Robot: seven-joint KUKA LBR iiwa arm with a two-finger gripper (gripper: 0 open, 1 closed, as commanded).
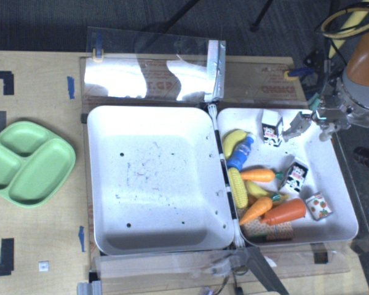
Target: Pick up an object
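The gripper (309, 129) hangs over the far right corner of the right bin (345, 196). Its two fingers are spread apart, and nothing sits between them. The grey arm (357, 106) comes in from the right edge of the bench.

All the toys lie in the right bin. A small milk box (271, 133) stands near the bin's far edge, just beside the gripper. A banana (232, 140) lies by the bin's left edge, with a blue bottle (240, 153) touching it. Under the bottle, a corn cob (235, 187) lies along that same left edge. A small carrot (258, 175) is in the middle of the bin. A second milk box (295, 176) is just to its right. Nearer the front edge are another carrot (256, 209) and a fat orange toy (286, 211), side by side. A little spotted box (320, 206) sits close to the front right corner.

The left bin (154, 171) is next to the right bin, and their edges touch. A green plate (27, 163) with three parts rests by the left edge of the bench, well apart from the bins.
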